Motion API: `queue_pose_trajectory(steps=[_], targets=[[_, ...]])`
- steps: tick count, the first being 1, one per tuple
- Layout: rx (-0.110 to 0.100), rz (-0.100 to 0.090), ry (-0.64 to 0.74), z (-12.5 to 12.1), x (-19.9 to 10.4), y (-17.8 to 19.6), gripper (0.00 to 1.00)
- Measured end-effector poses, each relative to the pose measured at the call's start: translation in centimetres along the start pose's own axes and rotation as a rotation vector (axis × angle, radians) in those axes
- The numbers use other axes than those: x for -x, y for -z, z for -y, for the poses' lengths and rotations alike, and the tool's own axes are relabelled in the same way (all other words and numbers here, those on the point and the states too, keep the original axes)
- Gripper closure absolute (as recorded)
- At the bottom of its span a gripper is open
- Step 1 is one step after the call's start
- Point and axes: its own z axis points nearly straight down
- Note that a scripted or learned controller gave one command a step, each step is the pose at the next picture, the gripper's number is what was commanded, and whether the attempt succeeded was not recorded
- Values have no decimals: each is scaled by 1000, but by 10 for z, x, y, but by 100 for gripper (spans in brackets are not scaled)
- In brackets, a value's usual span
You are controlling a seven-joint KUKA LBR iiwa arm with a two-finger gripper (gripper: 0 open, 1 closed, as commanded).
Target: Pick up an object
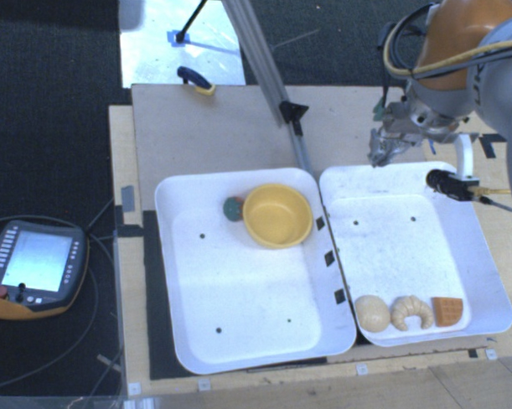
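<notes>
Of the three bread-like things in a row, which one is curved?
The middle one: a crescent-shaped roll, between the round bun and the flat orange square.

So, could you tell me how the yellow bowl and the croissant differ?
The yellow bowl sits at the far edge of the left bin; the croissant lies at the near edge of the right bin. The bowl is round, bright yellow and larger; the croissant is curved, pale tan and smaller.

Pretty even, bright overhead light, soft shadows. The white bins wash out a bit (glare), and everything's slightly soft and grainy.
</notes>
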Motion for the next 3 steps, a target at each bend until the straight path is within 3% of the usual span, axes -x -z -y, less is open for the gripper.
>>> queue_pose_trajectory(steps=[2, 3], targets=[[0, 0, 0, 9, -99, 2, 100], [1, 0, 0, 24, -152, 11, 100]])
